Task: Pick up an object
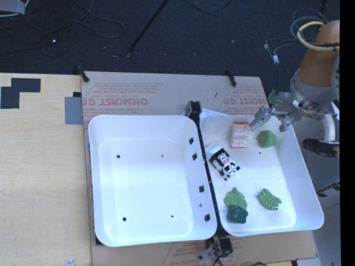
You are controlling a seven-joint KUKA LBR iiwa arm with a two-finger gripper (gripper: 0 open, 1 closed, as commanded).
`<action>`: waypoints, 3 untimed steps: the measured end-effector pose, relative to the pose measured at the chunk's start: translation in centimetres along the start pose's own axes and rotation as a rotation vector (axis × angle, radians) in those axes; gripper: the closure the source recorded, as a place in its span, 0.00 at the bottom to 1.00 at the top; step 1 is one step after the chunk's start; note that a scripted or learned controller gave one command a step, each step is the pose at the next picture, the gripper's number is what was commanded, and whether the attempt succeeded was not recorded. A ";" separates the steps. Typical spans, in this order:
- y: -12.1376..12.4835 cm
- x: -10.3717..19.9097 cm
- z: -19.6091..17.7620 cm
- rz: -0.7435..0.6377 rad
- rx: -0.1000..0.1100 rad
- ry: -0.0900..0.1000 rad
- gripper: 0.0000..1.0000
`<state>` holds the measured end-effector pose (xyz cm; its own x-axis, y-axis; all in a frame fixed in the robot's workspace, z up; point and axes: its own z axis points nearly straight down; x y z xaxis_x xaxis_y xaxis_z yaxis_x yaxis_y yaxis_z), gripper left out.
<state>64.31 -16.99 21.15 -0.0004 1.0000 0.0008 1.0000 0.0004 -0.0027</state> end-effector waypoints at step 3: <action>-5.1 -0.9 5.0 0.002 -0.001 0.000 1.00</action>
